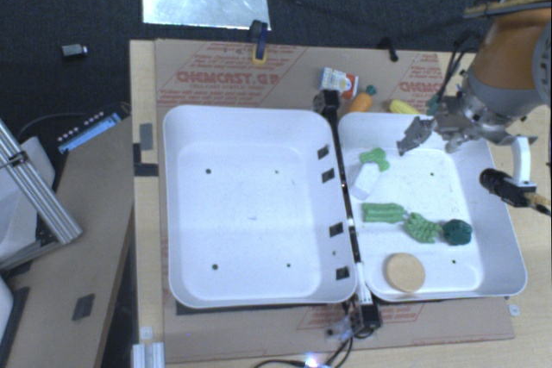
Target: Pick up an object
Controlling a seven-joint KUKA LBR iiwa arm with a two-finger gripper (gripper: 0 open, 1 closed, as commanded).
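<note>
Camera view: two shallow white plastic bins are seen side by side on a cardboard-covered bench, the left bin (250, 202) bearing nothing that can be made out and the right bin (496, 258) holding several objects. A small green curved piece (374, 156) is found near the right bin's upper left, with a white rounded block (366, 178) just below it. A long green ridged toy (385, 212) lies across the middle, a lighter green knobbly lump (421, 227) touches its right end, and a dark green ball-like object (457, 230) sits just beside that. A round tan wooden disc (404, 272) rests near the bin's front wall. The grey two-finger gripper (417, 134) is held above the right bin's upper part, near the curved piece; nothing is seen between its fingers, and whether these are apart or together cannot be told.
</note>
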